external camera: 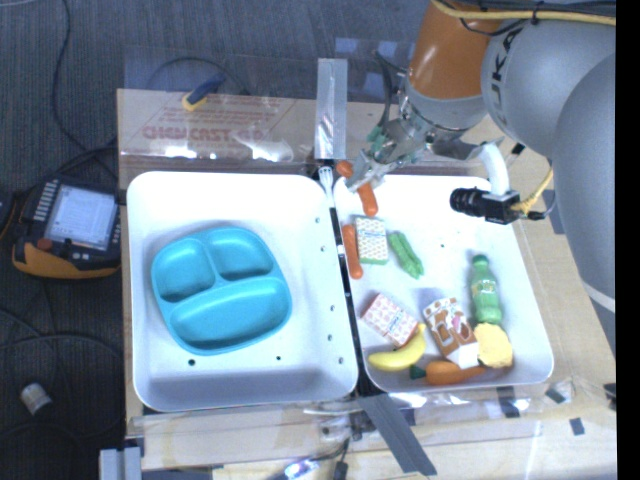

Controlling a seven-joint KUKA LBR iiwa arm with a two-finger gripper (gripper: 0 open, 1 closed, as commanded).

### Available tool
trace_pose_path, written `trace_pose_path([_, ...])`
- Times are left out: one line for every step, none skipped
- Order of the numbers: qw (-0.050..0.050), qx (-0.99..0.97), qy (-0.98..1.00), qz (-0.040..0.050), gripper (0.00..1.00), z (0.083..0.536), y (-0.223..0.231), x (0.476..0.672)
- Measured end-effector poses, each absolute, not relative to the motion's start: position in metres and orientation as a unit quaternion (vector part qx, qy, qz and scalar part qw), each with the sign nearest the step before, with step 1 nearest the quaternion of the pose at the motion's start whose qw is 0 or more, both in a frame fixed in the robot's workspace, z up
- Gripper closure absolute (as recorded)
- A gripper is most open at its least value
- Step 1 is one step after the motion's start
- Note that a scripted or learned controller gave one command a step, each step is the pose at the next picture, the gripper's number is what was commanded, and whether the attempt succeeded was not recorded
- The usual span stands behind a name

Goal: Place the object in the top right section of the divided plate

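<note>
The blue divided plate [222, 318] lies in the left bin [165, 193], and its top right section [243, 256] holds nothing. My gripper [368, 173] hangs low over the far left corner of the right bin [530, 298], close to the wall between the bins. A small orange sausage-shaped piece [369, 200] lies just below the gripper's tip; whether it is touched or held is unclear. Another orange bit [344, 169] shows beside the gripper at the bin's rim.
The right bin holds several toy foods: an orange stick [352, 251], a checkered packet [372, 240], a green pod [405, 253], a green bottle [484, 288], a banana [398, 355], a carton [450, 328]. A handheld device [70, 223] lies left of the bench.
</note>
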State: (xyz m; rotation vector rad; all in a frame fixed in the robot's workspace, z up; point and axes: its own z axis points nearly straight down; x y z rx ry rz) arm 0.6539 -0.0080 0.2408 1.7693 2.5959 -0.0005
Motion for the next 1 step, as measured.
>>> trace_pose_path([-0.002,0.556,0.831,-0.0012,1.00,0.1534,0.1159,0.6439])
